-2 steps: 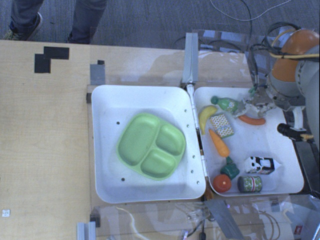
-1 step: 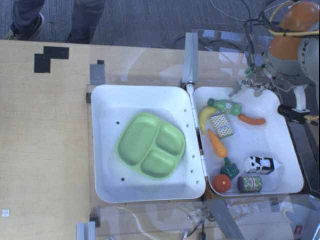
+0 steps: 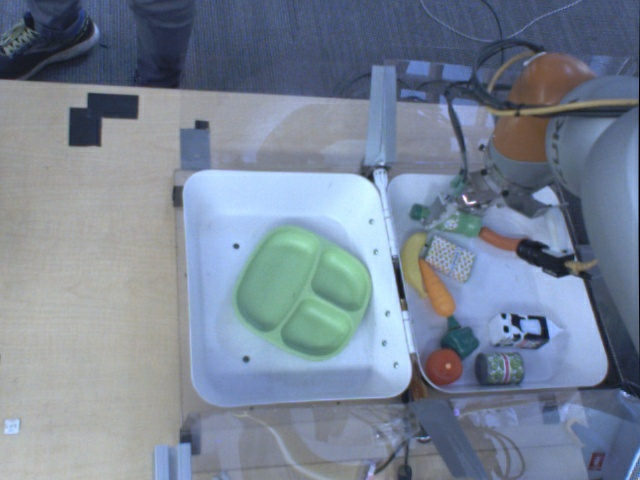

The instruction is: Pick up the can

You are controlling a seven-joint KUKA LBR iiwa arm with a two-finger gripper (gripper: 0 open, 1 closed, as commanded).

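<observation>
The can (image 3: pixel 500 368), a short dark-green cylinder lying on its side, rests near the front edge of the right bin (image 3: pixel 590 353). My gripper (image 3: pixel 468 198) is low over the back of that bin, far behind the can and a little to its left. It hovers by some small green pieces (image 3: pixel 459 223). Nothing can be made out between its tips.
The right bin also holds a banana (image 3: pixel 412 260), a carrot (image 3: pixel 436 288), a patterned box (image 3: pixel 450 259), a tomato (image 3: pixel 444 366), a dark green toy (image 3: pixel 461 337) and a black-and-white cow toy (image 3: pixel 522 331) just behind the can. A green divided plate (image 3: pixel 303 291) lies in the left bin (image 3: pixel 210 348).
</observation>
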